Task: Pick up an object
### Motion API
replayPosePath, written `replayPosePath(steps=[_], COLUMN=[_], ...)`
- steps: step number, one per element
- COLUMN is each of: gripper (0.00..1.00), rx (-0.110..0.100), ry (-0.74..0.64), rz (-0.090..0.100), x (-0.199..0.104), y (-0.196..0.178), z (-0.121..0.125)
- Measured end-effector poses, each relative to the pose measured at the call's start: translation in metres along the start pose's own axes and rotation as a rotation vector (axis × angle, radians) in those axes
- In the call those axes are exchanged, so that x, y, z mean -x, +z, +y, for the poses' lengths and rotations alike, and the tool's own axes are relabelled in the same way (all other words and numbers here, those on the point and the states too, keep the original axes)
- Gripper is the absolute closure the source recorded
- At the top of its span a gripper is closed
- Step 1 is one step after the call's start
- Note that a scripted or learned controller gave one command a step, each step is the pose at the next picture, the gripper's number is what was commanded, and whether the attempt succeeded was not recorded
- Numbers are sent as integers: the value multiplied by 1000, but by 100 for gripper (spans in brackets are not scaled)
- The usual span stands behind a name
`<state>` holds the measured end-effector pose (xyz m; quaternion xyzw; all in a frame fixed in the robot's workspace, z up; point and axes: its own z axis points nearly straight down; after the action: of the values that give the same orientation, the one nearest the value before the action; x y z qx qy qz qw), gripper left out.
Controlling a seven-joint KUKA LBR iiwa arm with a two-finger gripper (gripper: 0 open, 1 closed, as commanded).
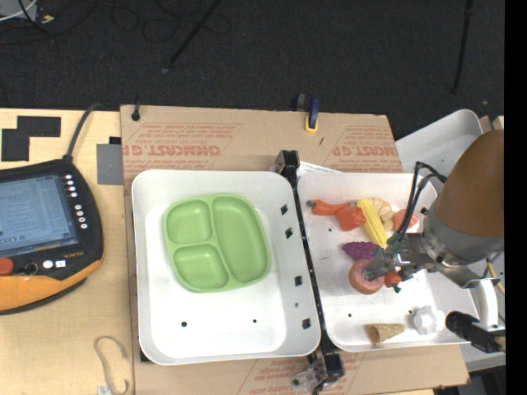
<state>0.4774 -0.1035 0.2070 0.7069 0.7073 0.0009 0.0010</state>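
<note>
Where pincer [387,268] hovers, pink toy [365,278] beneath.

Both white bins [156,262] look smooth, glossy plastic. My green divided plate [217,242], left of centre, matt plastic. Brown cardboard sheet [247,138] beneath, dull, papery. Toy corn cob [373,223], right of centre, shiny moulded plastic. Upper frame: dark rough carpet [247,39].

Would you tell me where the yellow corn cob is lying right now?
The corn cob lies in the right bin, towards its far side, between the orange carrot and the gripper, just above the purple grapes.
</note>
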Motion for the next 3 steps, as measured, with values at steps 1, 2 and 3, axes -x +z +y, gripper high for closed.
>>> replayPosePath(steps=[1, 2, 3], gripper=[100, 100, 100], rx=[-3, -2, -4], ry=[1, -2, -1], rz=[1, 1, 1], x=[1, -22, -51], y=[-21, -30, -11], z=[0, 47, 91])
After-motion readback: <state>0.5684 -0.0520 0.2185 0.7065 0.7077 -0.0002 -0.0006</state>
